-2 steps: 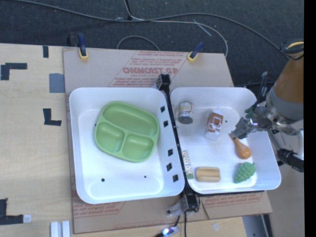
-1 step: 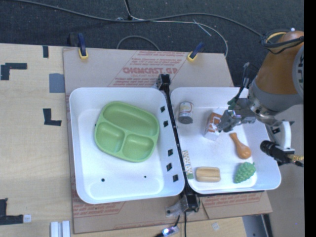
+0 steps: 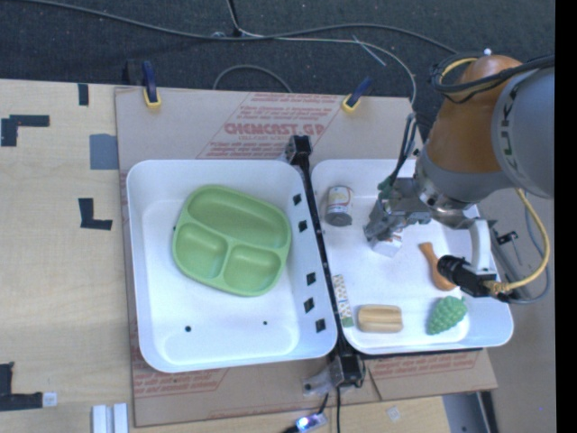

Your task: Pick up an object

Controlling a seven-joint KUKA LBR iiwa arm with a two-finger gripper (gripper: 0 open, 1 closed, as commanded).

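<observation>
Fingers (image 3: 388, 235) state unclear (low over right bin (image 3: 361, 171)) | can (image 3: 339, 206) beside

A robotics lab bench: clamped cardboard sheet (image 3: 270, 124), loose cables (image 3: 270, 34), two white bins (image 3: 144, 242) of toy food

Even, bright overhead light washes the two shallow white plastic bins (image 3: 149, 269) nearly to glare, flattening their walls. Shadows are soft and short; a faint one lies beside the green moulded compartment plate (image 3: 233, 239). The whole frame is slightly soft and grainy, darker toward the top.
</observation>
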